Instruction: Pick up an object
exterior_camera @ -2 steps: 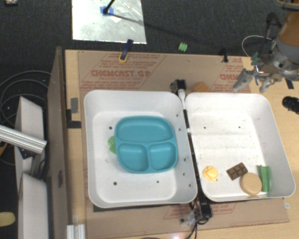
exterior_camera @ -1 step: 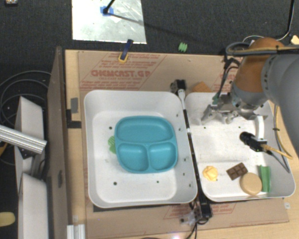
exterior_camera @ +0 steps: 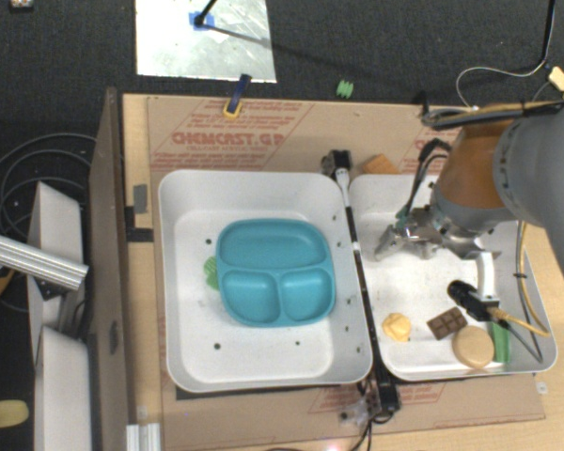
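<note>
Closest to me, a tan disc [exterior_camera: 473, 348] lies at the front edge of the right bin [exterior_camera: 409, 285]. A brown block [exterior_camera: 445, 323] sits just beside it, a yellow lump [exterior_camera: 397, 326] sits further left, and a green stick [exterior_camera: 501, 343] lies along its right. The gripper [exterior_camera: 401, 238] hangs over the bin's middle, apart from all four; I cannot tell how wide its grip stands. A blue divided plate [exterior_camera: 274, 271] fills the left bin [exterior_camera: 183, 252], with a green scrap [exterior_camera: 210, 271] peeking out at its left edge. Both bins rest on a brown sheet [exterior_camera: 291, 120] with "CHEMCAST" printed in red.
</note>
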### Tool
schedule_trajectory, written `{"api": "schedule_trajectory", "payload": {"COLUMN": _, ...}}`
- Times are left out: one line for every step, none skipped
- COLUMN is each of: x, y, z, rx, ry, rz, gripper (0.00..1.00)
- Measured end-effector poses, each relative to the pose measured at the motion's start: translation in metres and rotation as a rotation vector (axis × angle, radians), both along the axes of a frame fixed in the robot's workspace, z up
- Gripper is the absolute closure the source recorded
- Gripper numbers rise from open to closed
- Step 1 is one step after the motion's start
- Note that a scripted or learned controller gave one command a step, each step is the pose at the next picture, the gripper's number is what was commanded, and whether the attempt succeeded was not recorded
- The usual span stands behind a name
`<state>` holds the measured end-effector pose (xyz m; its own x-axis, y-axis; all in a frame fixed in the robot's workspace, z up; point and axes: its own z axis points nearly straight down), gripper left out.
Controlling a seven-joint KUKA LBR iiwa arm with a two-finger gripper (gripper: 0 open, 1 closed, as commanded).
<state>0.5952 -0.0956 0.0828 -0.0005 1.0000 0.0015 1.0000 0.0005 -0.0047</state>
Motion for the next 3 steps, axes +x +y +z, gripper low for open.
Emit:
{"api": "schedule_trajectory", "payload": {"x": 0.073, "y": -0.087, "z": 0.004, "rx": -0.008, "ry": -0.016, "rz": -0.002, "gripper": 0.0}}
{"api": "schedule_trajectory", "payload": {"x": 0.038, "y": -0.016, "z": 0.001, "rx": 0.002, "ry": -0.004, "rz": 0.008, "gripper": 0.0}}
{"api": "schedule_trajectory", "payload": {"x": 0.076, "y": -0.065, "z": 0.003, "rx": -0.004, "ry": -0.012, "rz": 0.0, "gripper": 0.0}}
